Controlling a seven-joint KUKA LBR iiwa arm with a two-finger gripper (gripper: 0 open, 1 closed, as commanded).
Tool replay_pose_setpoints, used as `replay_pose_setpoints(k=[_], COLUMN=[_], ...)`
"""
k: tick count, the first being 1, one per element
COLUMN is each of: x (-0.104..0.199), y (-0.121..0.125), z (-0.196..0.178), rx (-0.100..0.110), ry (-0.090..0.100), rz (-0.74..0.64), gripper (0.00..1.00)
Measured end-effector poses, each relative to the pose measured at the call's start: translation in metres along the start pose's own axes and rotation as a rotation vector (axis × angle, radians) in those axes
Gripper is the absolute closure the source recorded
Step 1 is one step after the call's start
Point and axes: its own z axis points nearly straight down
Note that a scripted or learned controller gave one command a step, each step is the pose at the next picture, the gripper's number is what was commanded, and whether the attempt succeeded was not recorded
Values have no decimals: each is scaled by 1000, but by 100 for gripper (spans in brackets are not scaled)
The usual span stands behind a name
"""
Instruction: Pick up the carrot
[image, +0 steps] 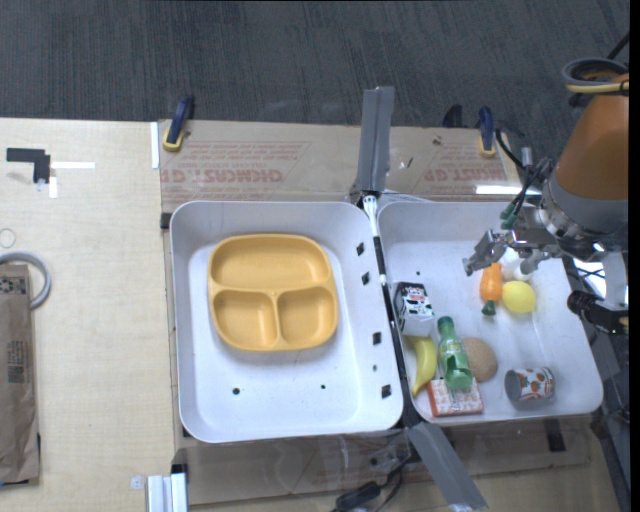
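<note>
Lemon (518, 297) tight against carrot (490, 283)

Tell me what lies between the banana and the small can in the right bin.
In the camera view, the green bottle and a brown round item lie between the banana and the small can.

Single fixed camera set above the bench (80, 300), aimed down at a slant, both white bins (190, 330) framed whole at middling range, arm (590, 160) seen entering from the right
</note>
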Motion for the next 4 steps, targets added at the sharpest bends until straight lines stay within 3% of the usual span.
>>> replay_pose_setpoints(k=[1,2,3,4], x=[-35,-73,4,24], y=[72,74,31,53], z=[54,107,7,103], rx=[-2,-6,-1,0], ry=[-1,7,0,0], rz=[42,114,261,263], gripper=[0,0,0,0])
